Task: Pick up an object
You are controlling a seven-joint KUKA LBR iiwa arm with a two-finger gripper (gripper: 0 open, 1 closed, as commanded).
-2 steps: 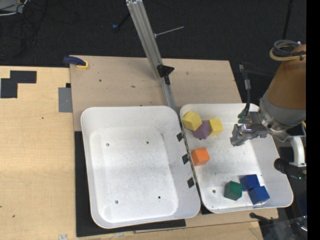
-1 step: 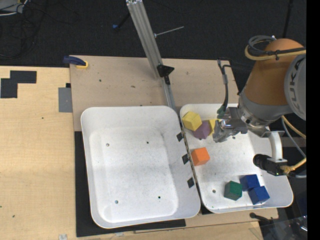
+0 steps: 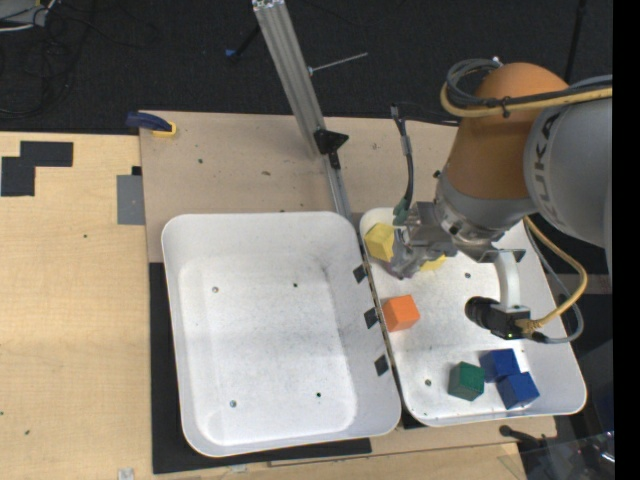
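My gripper (image 3: 408, 258) is lowered into the far left part of the right bin (image 3: 560, 393). A yellow block (image 3: 379, 240) sits right beside it on its left, against the bin's rim. A bit of something yellow (image 3: 433, 262) shows just right of the gripper, partly hidden by the wrist. An orange cube (image 3: 401, 312) lies a little nearer the front, below the gripper. At the bin's front, a green cube (image 3: 465, 381) rests next to two blue blocks (image 3: 509, 376).
The left bin (image 3: 200, 268) stands alongside, with black clips (image 3: 371, 316) on the shared edge. A slanted aluminium bar (image 3: 295, 73) rises behind the bins. The grey and orange arm (image 3: 510, 158) covers the right bin's far side. A black cable fitting (image 3: 495, 317) hangs over its right part.
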